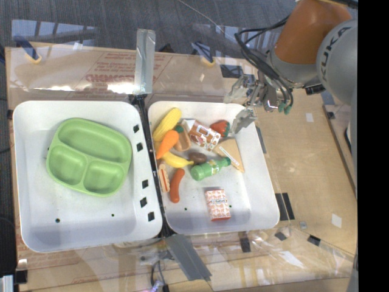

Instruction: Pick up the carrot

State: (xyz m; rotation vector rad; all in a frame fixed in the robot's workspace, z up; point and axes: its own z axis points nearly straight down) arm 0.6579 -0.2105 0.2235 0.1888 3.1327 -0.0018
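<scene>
The carrot (167,143), orange and tapered, lies at the left side of the right bin (255,208), between a yellow corn cob (167,123) above it and a banana (177,160) below. My gripper (241,106) hangs over the bin's far right corner, well to the right of the carrot. Its fingers (245,119) are spread open with nothing between them.
Crowded around the carrot are a snack packet (203,134), a red fruit (220,127), a green bottle (209,168), a reddish sausage (176,185) and a red box (217,204). The left bin (36,224) holds a green divided plate (90,157).
</scene>
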